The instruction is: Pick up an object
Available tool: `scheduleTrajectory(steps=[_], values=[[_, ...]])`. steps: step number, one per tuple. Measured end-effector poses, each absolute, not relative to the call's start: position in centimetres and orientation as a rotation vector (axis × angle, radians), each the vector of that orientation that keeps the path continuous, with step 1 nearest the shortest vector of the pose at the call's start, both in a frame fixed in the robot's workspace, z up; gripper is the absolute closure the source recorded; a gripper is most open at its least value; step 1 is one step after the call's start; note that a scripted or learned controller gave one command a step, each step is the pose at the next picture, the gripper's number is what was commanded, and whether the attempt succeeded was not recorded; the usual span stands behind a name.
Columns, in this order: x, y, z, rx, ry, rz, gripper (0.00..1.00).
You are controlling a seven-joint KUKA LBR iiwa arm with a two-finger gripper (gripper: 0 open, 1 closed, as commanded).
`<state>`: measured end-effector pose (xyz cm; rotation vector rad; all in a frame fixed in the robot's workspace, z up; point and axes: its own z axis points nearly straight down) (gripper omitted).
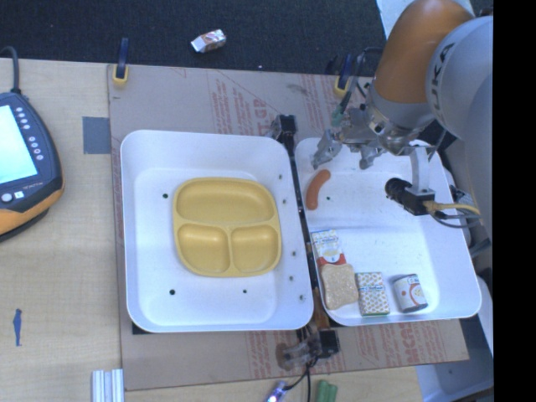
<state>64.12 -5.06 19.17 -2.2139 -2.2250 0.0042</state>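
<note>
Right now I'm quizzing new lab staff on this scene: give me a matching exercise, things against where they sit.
Things:
1. yellow tray
2. sausage
3. can
4. end effector

Places:
A. right bin's near right corner
B. left bin, centre
C. over the right bin's far left corner
D. right bin, by its left wall, far half

Pairs: 1-B, 2-D, 3-A, 4-C

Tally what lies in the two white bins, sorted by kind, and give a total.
Yellow divided tray: 1
Hot dog: 1
Flat food packets: 3
Small can: 1
Total: 6
</note>
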Motion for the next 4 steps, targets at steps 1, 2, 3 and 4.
scheduleTrajectory(steps=[1, 2, 3, 4], values=[[64.8, -5.1, 19.4, -2.215, -2.226, 0.001, 0.0], [63.0, -4.5, 19.2, -2.216, -2.223, 0.005, 0.0], [65.1, -4.2, 19.2, -2.216, -2.225, 0.001, 0.0], [63.6, -4.2, 19.2, -2.218, -2.221, 0.005, 0.0]])
